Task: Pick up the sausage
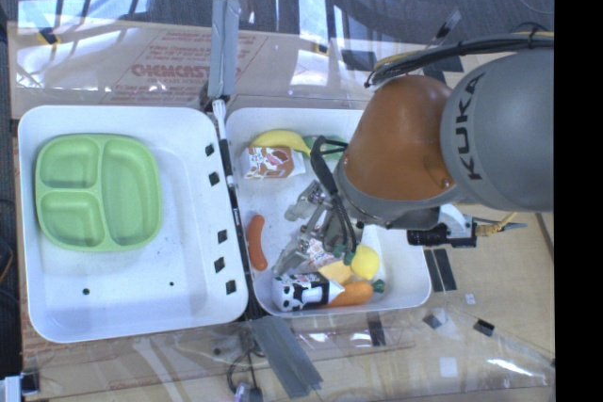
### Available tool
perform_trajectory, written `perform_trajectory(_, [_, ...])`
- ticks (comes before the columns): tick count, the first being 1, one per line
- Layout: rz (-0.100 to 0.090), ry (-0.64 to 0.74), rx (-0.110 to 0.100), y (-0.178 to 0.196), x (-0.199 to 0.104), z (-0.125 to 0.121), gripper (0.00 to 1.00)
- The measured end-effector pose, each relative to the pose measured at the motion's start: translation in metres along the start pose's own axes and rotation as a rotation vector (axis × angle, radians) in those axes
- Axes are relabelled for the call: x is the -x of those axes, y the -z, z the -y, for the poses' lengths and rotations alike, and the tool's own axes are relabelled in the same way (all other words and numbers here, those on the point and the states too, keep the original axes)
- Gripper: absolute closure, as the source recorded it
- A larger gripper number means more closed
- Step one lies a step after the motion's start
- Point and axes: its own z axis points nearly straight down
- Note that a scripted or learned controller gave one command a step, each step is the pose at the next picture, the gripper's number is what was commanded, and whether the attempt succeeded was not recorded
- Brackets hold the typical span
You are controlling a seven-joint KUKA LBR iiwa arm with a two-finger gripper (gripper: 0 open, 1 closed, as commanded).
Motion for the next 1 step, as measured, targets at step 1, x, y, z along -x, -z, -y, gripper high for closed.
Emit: perform_trajectory(1, [0.002, 0.342, 0.001, 0.0003, 0.0279, -0.0661, 0.00])
